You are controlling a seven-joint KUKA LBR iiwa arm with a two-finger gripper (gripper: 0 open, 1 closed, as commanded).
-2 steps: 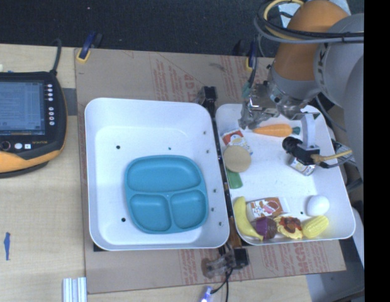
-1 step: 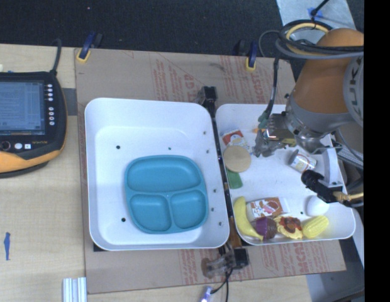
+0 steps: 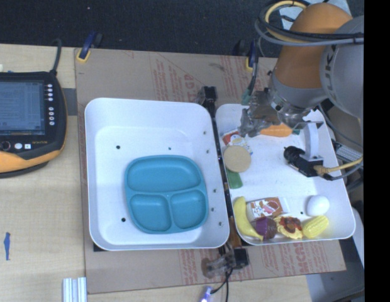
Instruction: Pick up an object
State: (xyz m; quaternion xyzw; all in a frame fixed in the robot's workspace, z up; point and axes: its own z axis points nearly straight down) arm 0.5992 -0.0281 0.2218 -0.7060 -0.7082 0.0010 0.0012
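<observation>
Far left, at the bench's 9 o'clock, we log a black-and-orange teach pendant (image 3: pixel 22 121) lying screen up. Next comes the left bin (image 3: pixel 97 168), white, with a blue divided plate (image 3: pixel 167 192) flat on its floor toward 5 o'clock, apart from the walls. The right bin (image 3: pixel 343 230) stands alongside, and every loose object we count as a candidate for picking lies in it. Against its 9 o'clock wall sits a tan round disc (image 3: pixel 237 159), with a small green piece (image 3: pixel 234 180) just beside it at the disc's 6 o'clock. A banana (image 3: pixel 241 219) lies in the 7 o'clock corner. The gripper (image 3: pixel 250 128) hangs over the bin's 11 o'clock corner, directly at the disc's 12 o'clock. From this slant we cannot tell whether it is released, clenched or grasping anything. Along the 6 o'clock wall we note a printed packet (image 3: pixel 267 205), a dark red fruit (image 3: pixel 265 228) touching the banana, and a red-and-yellow item (image 3: pixel 289 227). An orange carrot-like piece (image 3: pixel 277 131) lies at the gripper's 3 o'clock. An ear of corn (image 3: pixel 316 226) lies at 5 o'clock, and a white egg (image 3: pixel 317 204) just at its 12 o'clock. The arm's orange band (image 3: pixel 308 43) looms at the bin's 12 o'clock.
</observation>
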